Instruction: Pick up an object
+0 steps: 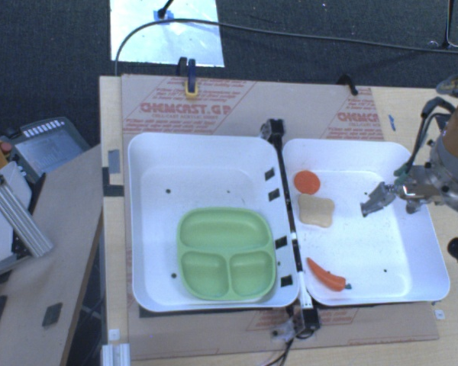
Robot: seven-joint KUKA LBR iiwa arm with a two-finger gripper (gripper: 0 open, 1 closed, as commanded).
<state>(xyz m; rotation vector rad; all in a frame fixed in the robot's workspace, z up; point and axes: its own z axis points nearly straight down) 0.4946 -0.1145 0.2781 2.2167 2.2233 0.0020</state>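
Arm waits over the toys

End effector hangs in the right bin, holding nothing; how wide it is, I cannot tell. Beige block, orange ball and carrot lie nearby, ready to grab

The clear protective sheet lying on the table under the two bins bears the brand "CHEMCAST GP" in red letters, readable at the upper middle of the frame. The same red printing repeats slanted toward the upper right, where only "CHEMCAST" can be made out; the smaller lines beneath are too fine to read.
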